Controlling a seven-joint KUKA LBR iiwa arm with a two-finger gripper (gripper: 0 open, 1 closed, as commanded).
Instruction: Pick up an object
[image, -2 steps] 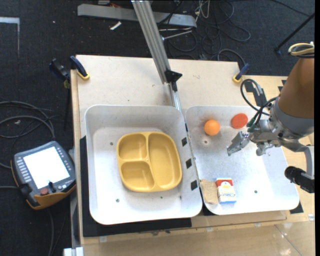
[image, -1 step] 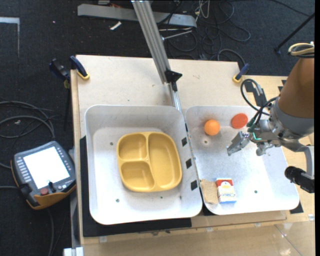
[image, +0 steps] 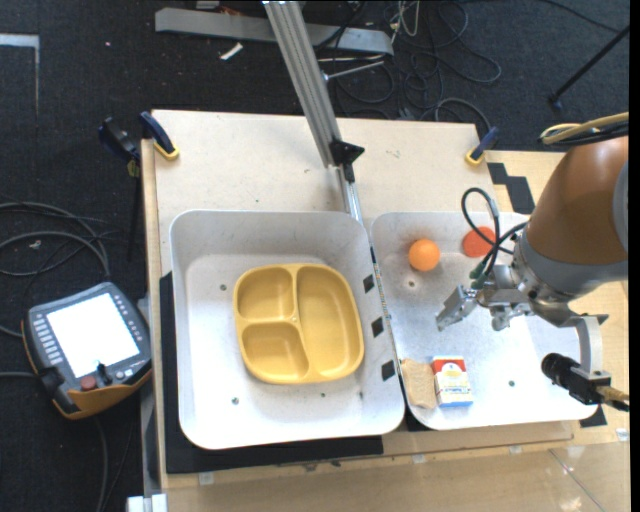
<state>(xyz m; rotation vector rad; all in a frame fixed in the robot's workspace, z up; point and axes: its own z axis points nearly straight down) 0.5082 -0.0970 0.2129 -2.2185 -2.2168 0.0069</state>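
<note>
In the right bin (image: 520, 395) lie an orange ball (image: 424, 254), a red-orange object (image: 478, 241) partly hidden behind a black cable, and a small red, white and blue box (image: 453, 381). A tan flat piece (image: 415, 386) lies against the box's left side. My gripper (image: 472, 316) hangs over the middle of this bin, below and right of the ball and above the box. Its fingers are spread open and hold nothing.
The left bin (image: 200, 300) holds a yellow divided plate (image: 298, 322). A slanted metal pole (image: 315, 95) comes down to the seam between the bins. Blue and yellow clamps (image: 158, 135) sit at the bench's back corners. A teach pendant (image: 88, 345) lies on the floor at left.
</note>
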